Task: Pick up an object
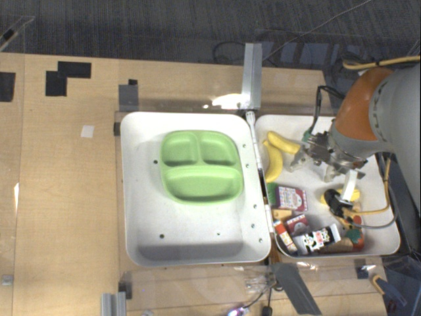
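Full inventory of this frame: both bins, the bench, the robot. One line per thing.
left bin: one, white, on the bench
right bin: one, white, right beside the left bin
divided tray: one, green, middle of the left bin
bananas: two, yellow, far left of the right bin, touching each other
packet: one, dark red, right bin, just nearer than the bananas
small items: several, red, black and white, along the right bin's near edge; count unclear
bench: one, pale wood, under both bins
arm: one, grey with orange band, from the right
gripper: one, over the right bin, beside the bananas
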Motion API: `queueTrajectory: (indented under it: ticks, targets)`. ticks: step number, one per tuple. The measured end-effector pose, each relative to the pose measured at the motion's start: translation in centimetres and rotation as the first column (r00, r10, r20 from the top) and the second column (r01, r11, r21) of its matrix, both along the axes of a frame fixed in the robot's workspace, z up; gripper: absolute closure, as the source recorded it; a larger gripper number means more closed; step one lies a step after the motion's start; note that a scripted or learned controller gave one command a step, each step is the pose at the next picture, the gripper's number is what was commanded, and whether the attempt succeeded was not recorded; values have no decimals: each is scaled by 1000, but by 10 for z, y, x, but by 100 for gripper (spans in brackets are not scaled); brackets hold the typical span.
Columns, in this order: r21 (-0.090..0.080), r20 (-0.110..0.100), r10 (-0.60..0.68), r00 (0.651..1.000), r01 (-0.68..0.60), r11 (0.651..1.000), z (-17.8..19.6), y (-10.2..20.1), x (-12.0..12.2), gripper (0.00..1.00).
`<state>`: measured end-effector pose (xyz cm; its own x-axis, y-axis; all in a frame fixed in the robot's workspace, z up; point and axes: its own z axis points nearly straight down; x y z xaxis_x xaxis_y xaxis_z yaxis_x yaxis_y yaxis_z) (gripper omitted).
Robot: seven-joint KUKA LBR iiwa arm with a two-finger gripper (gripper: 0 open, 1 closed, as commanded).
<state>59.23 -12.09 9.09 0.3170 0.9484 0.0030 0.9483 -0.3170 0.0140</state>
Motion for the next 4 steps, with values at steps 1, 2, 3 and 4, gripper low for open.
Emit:
queueTrajectory:
  ticks: [1, 2, 3, 4]
  targets:
    - [4, -53, 12, 998, -12, 1000, 0, 15, 67, 0]
    - [-2, -3, 74, 997, -74, 997, 0, 29, 42, 0]
    - [2, -3, 78, 997, -78, 997, 10, 32, 43, 100]
    - [1, -8, 88, 996, -88, 996, 96, 79, 78, 100]
